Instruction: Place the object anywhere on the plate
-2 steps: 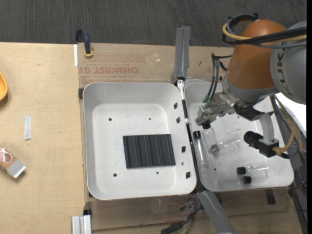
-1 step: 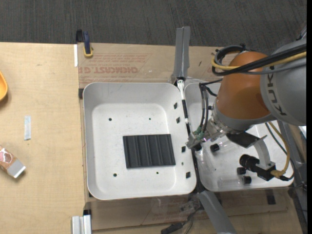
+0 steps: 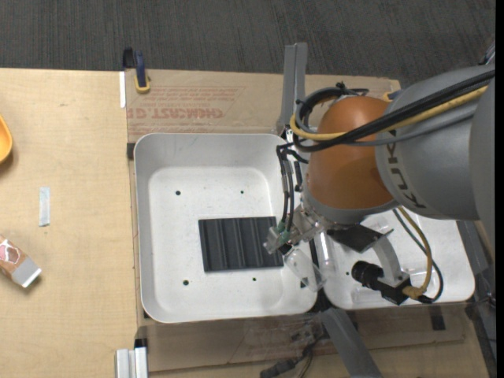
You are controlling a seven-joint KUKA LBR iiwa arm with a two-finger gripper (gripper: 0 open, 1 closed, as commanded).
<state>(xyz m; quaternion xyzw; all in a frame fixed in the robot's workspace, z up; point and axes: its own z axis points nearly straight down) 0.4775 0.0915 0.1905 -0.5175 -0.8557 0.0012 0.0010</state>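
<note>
I count two white bins (image 3: 157, 211), one dark ribbed plate (image 3: 236, 244), one gripper (image 3: 295, 250); I can't tell its state.

The left bin (image 3: 157, 211) looked like smooth white plastic with a faint sheen. In it lay a dark ribbed plate (image 3: 236, 244), matt and grooved lengthwise (plastic or rubber, hard to tell). The bench (image 3: 63, 132) was matt tan board, like cardboard. The arm (image 3: 441, 156) showed satin grey casing and a glossy orange band (image 3: 346, 160).
</note>
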